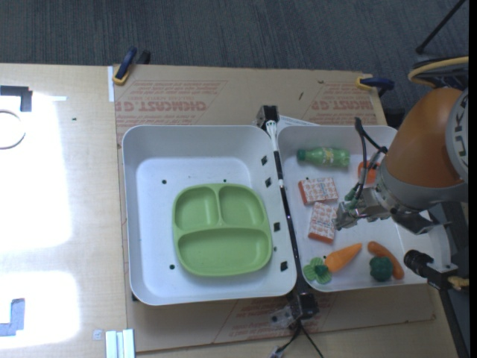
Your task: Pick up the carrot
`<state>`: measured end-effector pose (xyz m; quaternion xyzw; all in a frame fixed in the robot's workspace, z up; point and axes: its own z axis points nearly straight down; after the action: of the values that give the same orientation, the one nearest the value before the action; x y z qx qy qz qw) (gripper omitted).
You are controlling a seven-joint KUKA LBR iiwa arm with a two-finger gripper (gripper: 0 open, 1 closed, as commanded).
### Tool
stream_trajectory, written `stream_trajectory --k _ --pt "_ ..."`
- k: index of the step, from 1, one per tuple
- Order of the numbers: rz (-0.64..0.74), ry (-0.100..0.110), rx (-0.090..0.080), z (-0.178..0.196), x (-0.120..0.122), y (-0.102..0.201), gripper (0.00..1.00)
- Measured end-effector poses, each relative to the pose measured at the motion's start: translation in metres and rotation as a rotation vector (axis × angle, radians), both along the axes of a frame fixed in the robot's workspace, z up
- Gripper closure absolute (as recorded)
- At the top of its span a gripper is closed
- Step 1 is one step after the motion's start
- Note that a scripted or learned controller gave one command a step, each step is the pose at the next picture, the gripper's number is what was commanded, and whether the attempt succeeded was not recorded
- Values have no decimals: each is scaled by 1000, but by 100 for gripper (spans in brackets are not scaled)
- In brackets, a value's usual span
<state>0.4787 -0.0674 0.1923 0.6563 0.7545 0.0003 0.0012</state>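
Carrot (341,258) lies near the front edge of the right bin (339,136), just below the gripper (347,216), whose finger state cannot be told, on a cardboard-covered bench (186,99) over dark carpet (238,17).

orange carrot (341,258), lying slantwise, right bin

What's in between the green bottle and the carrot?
In the camera view, two red-and-white boxes lie between the green bottle and the carrot.
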Motion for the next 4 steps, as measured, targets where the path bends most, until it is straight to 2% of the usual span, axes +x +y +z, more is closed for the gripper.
stream_trajectory --k 1,2,3,4 --pt "0 0 0 0 0 0 0" --pt "77 2 1 -82 -1 -39 0" --pt "322 3 1 -100 -1 -39 0" --pt "321 1 0 -90 0 -39 100"
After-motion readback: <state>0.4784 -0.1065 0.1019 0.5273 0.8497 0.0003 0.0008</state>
